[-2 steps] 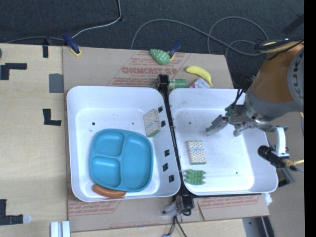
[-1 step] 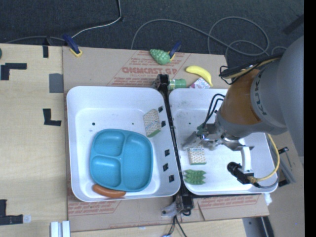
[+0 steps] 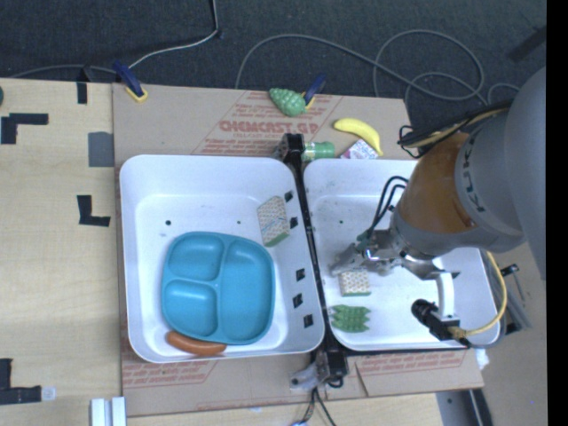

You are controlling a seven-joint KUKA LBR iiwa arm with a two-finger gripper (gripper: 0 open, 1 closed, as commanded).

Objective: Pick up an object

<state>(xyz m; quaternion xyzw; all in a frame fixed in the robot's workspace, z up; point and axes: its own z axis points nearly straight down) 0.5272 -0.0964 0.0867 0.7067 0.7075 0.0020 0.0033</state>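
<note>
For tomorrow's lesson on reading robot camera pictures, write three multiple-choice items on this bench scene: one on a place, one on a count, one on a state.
1. Where does the blue divided plate lie?
A. in the left bin
B. in the right bin
C. on the cardboard behind the bins

2. How many compartments does that plate show?
A. two
B. three
C. five

3. How does the checkered sponge in the left bin sit?
A. flat in the middle of the floor
B. tilted against the wall by the divider
C. on top of the plate

Answers:
1 A: the plate rests on the left bin's floor, an orange sausage at its near edge.
2 B: one long section and two smaller ones are visible.
3 B: the sponge leans at the bin's right wall, clear of the plate.
</note>
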